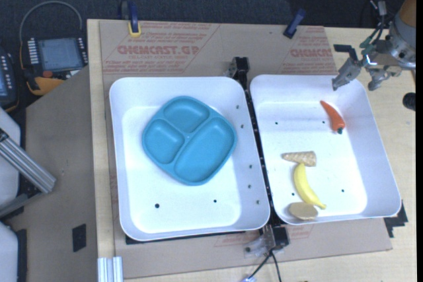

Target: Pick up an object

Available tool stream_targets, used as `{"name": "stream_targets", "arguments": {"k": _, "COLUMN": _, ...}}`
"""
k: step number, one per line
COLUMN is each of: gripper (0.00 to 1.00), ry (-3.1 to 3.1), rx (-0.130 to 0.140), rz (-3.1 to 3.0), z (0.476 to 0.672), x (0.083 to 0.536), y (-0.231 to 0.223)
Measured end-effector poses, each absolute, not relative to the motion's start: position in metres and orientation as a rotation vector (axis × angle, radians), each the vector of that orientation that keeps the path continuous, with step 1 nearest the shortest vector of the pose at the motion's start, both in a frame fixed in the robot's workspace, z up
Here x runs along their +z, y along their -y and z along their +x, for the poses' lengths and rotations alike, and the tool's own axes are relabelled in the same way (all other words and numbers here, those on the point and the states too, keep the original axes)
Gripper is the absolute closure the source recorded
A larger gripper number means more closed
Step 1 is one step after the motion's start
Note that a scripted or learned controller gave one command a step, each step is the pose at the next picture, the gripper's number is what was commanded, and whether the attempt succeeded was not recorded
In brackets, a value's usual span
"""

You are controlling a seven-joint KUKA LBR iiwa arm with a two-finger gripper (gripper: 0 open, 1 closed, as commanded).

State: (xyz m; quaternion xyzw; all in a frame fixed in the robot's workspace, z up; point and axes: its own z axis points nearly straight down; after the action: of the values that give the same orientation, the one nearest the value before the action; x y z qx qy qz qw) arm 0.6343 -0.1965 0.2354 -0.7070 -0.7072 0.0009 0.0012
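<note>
The right bin (370, 142) holds a red-orange carrot (333, 115) near its far right side, a tan cone-shaped piece (300, 157) at mid bin, a yellow banana (306, 185) below it and a beige round slice (303, 211) near the front rim. My gripper (361, 75) hovers above the bin's far right corner, up and to the right of the carrot. Its two fingers stand apart and open, with nothing between them.
The left bin (132, 195) bears a blue divided plate (190, 139). Clamps sit at the back edge of the cardboard-covered bench (218, 43). A pendant with a screen (58, 53) lies off the bench at the far left.
</note>
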Motion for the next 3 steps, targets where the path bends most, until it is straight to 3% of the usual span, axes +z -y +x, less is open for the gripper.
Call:
{"name": "stream_targets", "arguments": {"k": 2, "gripper": 0.0, "ry": 2.22, "rx": 0.005, "rz": -2.216, "z": 0.64, "x": 0.118, "y": 0.186}}
{"name": "stream_targets", "arguments": {"k": 3, "gripper": 1.0, "ry": 2.226, "rx": -0.001, "rz": -2.22, "z": 0.641, "x": 0.132, "y": 0.187}}
